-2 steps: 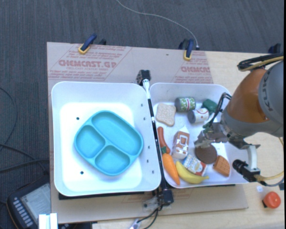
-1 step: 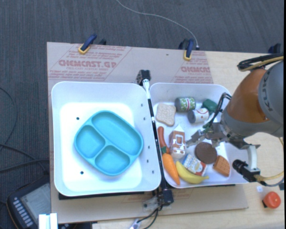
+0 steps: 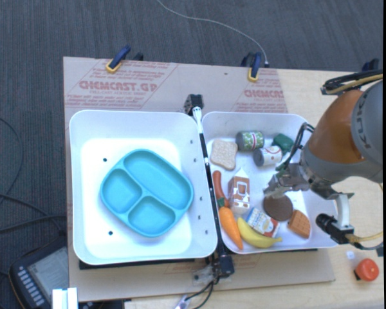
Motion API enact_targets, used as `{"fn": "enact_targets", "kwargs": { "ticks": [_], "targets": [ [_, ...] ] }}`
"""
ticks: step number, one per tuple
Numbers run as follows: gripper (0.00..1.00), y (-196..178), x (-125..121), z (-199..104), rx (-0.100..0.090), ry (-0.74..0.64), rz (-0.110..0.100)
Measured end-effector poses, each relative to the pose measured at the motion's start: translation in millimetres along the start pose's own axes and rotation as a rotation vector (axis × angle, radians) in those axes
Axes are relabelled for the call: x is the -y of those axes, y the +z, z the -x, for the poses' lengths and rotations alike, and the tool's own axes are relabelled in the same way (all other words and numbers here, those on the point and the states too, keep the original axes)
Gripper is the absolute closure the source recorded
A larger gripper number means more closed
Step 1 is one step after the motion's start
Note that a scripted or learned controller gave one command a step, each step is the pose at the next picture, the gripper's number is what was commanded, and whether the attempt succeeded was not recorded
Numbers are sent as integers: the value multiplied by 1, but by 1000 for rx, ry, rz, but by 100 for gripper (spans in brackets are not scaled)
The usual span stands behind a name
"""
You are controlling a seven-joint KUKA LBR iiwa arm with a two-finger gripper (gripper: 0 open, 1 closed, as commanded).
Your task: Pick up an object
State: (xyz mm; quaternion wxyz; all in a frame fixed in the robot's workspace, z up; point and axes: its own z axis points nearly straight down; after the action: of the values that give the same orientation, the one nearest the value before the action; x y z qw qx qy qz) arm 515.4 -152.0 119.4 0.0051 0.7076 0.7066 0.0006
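Claw (image 3: 278,184) low over right bin's (image 3: 302,122) clutter, grip unreadable | we fear it nudges brown disc (image 3: 278,208) or misses between neighbours.

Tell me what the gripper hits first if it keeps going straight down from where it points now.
Most likely the brown round cookie, which lies right below the gripper in the right bin. Depth is hard to judge from this slanted view.

A divided plate (image 3: 147,192) lies in the left bin (image 3: 77,172); toy foods (image 3: 244,192) crowd the right bin (image 3: 257,116).
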Motion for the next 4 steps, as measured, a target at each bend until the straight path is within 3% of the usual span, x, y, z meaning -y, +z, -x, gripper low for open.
{"fn": "enact_targets", "kwargs": {
  "ticks": [1,2,3,4],
  "targets": [
    [0,0,0,0,0,0,0],
    [0,15,-30,-26,5,5,21],
    [0,29,-117,-25,-3,-1,6],
    [100,17,-118,-24,3,-2,10]
  ]
}}
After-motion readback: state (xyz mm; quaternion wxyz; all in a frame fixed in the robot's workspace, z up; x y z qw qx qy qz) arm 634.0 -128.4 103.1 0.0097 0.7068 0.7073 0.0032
